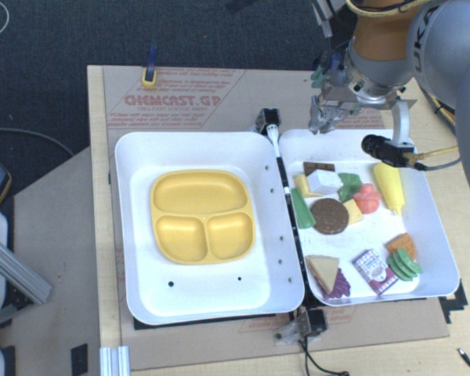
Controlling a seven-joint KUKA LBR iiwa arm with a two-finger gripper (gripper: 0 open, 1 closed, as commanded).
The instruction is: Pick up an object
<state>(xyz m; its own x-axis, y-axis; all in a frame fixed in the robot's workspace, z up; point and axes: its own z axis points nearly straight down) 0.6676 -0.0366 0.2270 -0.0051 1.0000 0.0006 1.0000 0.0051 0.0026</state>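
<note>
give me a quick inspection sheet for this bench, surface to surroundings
surface: cardboard sheet under two white bins.
job's things: right bin holds toy food: yellow corn, brown patty, sandwich wedge, purple packet.
clutter: left bin holds a yellow divided tray; blue-yellow clip on the cardboard.
grippers: gripper above the right bin's far edge, nothing between its fingers.
cables: yellow cable right of the bin; black lead at the near edge.
surroundings: dark carpet.
</note>
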